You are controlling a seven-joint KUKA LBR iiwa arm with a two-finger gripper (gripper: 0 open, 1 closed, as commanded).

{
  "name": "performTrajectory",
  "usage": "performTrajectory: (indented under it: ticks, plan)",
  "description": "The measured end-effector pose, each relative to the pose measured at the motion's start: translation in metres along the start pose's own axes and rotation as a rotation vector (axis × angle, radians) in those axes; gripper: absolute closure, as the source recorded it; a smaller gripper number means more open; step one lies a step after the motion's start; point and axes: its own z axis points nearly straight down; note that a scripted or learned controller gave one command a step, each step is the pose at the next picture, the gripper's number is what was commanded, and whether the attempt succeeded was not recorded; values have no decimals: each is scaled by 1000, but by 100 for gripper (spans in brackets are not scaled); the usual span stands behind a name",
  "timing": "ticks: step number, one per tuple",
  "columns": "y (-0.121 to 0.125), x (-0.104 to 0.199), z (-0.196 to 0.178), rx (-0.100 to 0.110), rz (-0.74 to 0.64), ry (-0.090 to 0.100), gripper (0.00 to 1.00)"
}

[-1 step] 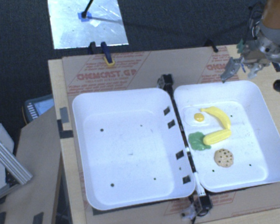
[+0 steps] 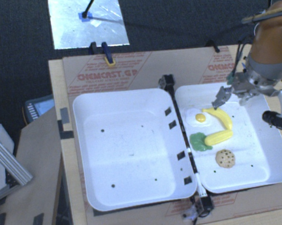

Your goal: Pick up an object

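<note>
The right bin (image 2: 275, 155) holds several toy foods near its left side. A fried egg (image 2: 199, 118) lies by the divider, with a curved yellow banana (image 2: 224, 118) just right of it. Below them a yellow corn cob (image 2: 218, 137) rests against a green leafy piece (image 2: 199, 141). A round cookie (image 2: 225, 158) sits nearest the front. My gripper (image 2: 220, 99) hangs over the back of this bin, just above the banana's upper end, with nothing seen held in it.
The left bin (image 2: 130, 146) sits beside the right one, with a black clip strip (image 2: 179, 130) between them. A black cable fitting (image 2: 279, 119) on the arm overhangs the right bin's right side. Cardboard (image 2: 141, 68) lies under both bins.
</note>
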Motion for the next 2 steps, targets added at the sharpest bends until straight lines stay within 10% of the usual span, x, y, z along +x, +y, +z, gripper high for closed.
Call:
performTrajectory:
  ticks: [1, 2]
  plan:
    - [1, 12, 117, -7, -1, -3, 0]
    - [-13, 89, 7, -18, -11, 1, 0]
